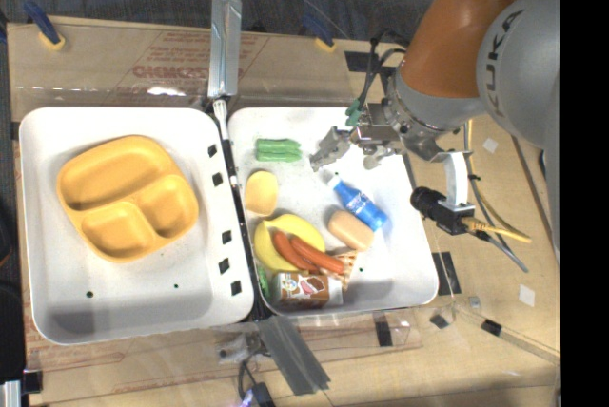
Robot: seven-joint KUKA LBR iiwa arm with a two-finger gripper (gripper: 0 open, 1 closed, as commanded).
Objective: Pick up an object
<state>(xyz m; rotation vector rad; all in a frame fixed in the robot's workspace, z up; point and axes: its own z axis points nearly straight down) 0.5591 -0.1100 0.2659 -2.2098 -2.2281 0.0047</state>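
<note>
My gripper (354, 151) hangs over the upper part of the right bin (419, 255), its two fingers spread apart with nothing between them. Just below it lies a blue bottle (361, 204). Left of the gripper rests a green bean pod (277, 149). Lower in the bin are a pale yellow lemon (262, 191), a bread roll (348, 230), a yellow banana (303, 230) with red sausages (306, 254) across it, and a brown can (304, 289) on its side.
The left bin (38, 134) holds a yellow divided tray (127, 196). A metal divider bar (225, 48) stands between the bins at the back. The grey and orange arm (476, 44) covers the bench at the upper right.
</note>
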